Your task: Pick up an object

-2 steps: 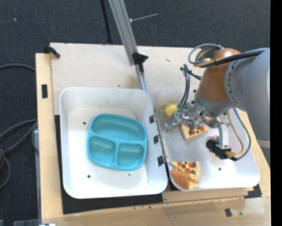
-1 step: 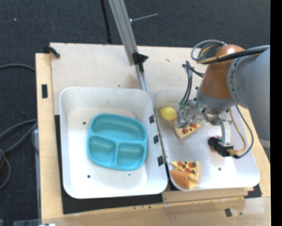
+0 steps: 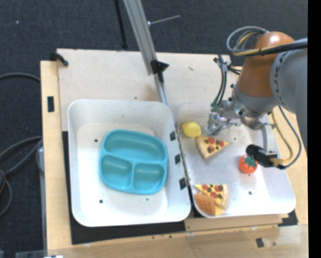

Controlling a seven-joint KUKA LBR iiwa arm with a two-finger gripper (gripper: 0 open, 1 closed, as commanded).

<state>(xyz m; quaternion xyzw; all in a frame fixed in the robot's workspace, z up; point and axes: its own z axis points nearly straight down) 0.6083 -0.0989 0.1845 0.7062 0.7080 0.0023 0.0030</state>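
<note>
Where dark carpet surrounds it, the bench bears two white bins.

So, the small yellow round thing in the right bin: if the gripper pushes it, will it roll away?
Probably yes. The yellow ball looks round and smooth, so a sideways push would likely send it rolling across the flat floor of the right bin. It lies near the bin's left wall, which could stop it.

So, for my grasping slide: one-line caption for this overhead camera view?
Gripper hovers above a pizza slice in the right bin, beside lemon and tomato.
</note>
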